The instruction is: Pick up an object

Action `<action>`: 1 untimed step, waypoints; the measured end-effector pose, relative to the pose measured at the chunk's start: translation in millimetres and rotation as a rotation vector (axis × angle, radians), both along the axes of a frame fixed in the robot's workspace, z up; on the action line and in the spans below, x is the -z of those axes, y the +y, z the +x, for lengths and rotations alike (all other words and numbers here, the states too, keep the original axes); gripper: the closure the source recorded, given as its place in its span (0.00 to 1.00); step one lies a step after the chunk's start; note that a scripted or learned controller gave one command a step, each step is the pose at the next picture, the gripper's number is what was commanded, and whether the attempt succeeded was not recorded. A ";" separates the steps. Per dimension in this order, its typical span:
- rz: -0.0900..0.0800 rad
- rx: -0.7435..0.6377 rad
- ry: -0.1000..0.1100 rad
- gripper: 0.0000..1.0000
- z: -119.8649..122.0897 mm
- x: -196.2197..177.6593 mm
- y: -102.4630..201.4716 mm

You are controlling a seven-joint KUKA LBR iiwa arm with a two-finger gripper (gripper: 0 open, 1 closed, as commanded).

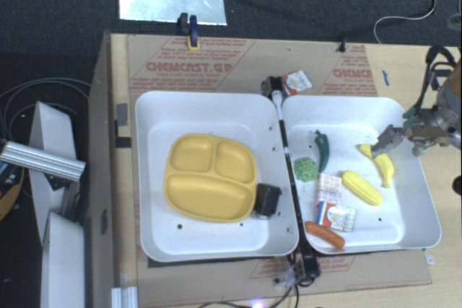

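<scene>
At right of frame the gripper [393,139] hangs over the right bin [422,223]; its fingers look parted and empty, though small; the banana [383,164] lies just below it; descend squarely astride the fruit before closing.

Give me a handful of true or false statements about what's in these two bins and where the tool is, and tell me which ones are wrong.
1. The yellow divided tray lies in the left bin. True.
2. The banana lies in the left bin. False: it is in the right bin, near its far right side.
3. A small black object sits right beside the yellow tray's right edge. True.
4. The tool hangs over the left bin. False: it is at the right bin's right side, close to the banana.
5. The green pepper lies in the right bin. True.
</scene>
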State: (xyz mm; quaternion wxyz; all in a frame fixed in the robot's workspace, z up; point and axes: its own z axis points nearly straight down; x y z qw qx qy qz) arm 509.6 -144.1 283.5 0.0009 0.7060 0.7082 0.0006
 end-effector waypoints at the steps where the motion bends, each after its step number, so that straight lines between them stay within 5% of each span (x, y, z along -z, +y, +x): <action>1: 0.002 0.001 0.005 0.00 50.4 192.9 29.1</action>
